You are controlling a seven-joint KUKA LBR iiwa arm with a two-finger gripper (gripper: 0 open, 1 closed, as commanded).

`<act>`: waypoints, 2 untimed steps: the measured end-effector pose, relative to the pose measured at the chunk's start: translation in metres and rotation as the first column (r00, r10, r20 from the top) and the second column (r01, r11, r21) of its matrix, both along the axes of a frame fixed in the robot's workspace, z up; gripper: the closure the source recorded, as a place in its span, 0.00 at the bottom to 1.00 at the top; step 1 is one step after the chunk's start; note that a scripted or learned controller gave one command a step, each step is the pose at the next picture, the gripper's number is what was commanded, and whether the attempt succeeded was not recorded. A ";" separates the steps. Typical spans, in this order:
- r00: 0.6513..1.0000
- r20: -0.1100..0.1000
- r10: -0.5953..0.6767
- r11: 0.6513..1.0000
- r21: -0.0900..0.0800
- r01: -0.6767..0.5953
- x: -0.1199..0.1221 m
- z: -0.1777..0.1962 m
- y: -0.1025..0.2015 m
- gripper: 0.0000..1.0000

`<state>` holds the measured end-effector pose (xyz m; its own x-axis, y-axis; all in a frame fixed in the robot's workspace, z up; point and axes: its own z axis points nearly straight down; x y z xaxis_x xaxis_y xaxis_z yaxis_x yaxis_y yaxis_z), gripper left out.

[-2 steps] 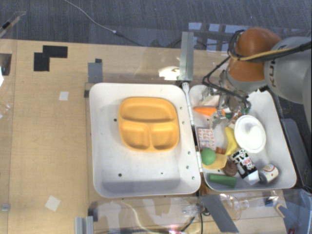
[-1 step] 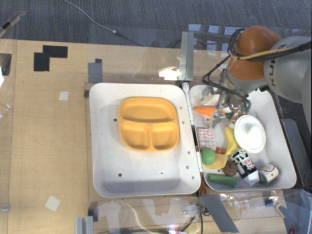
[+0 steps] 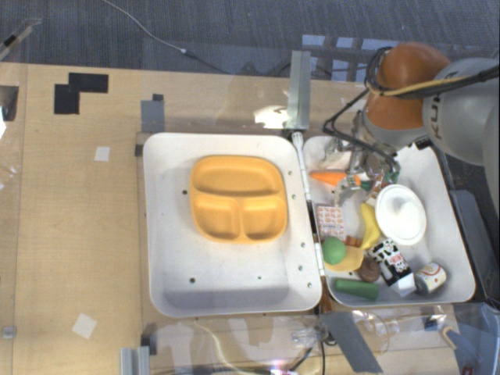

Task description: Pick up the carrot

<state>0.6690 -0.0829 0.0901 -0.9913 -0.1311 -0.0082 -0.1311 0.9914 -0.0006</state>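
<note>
A: Where's the carrot?

B: In the right bin, near its far left corner, lying on its side with the thin end toward the divider between the bins. The gripper hangs just beside its thick end, maybe touching it.

A: Has it got hold of it?

B: I'd say no. This looks like the reach-and-close step, and I can't tell whether the fingers are spread or pinched; the wrist hides them.

A: So what does the next move call for?

B: By my reckoning, the fingers need to straddle the carrot across its width, low in the bin, then squeeze and lift straight up, clear of the white bowl close by.

A: Give me a count.

B: One carrot, one white bowl, one banana, one green ball, one dark green vegetable, one patterned card, a black-and-white toy, plus small pieces I can't name. The left bin holds one yellow divided tray. Two bins on one worktop.
</note>
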 end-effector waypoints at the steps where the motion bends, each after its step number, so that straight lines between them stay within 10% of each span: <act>1: 1.000 0.002 -0.010 1.000 0.000 0.010 -0.104 0.003 -0.006 0.00; 2: 0.992 0.012 0.124 0.992 -0.006 -0.124 -0.094 0.002 -0.003 0.00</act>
<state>0.5750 -0.0857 0.0921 -0.9673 -0.2531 -0.0188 -0.2529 0.9674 -0.0082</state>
